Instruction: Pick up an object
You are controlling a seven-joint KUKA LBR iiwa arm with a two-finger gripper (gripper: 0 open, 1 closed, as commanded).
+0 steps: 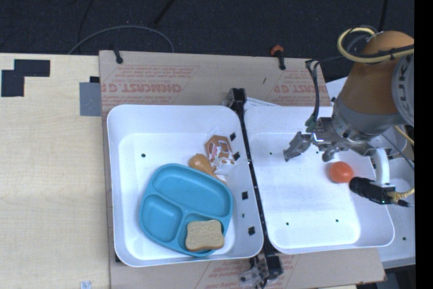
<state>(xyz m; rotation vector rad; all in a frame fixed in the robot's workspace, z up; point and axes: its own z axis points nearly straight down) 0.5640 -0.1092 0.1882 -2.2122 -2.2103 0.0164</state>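
Observation:
An orange-red ball [341, 172] lies in the right bin [304, 227], near its right wall. My gripper [311, 151] hangs over that bin's upper part, just up and left of the ball. Its fingers [293, 147] are spread open with nothing between them. In the left bin [125, 145] a blue divided plate [172, 203] carries a slice of bread [204, 235] in its front compartment. A small orange item [199, 163] and a brown-and-white wrapped snack [220, 149] rest just behind the plate.
The two bins meet at a black-clipped divider [247, 172]. Both stand on a cardboard sheet [183, 81], with pale bench surface [47, 179] to the left. The arm's grey and orange wrist [375, 84] looms over the right bin's far right corner.

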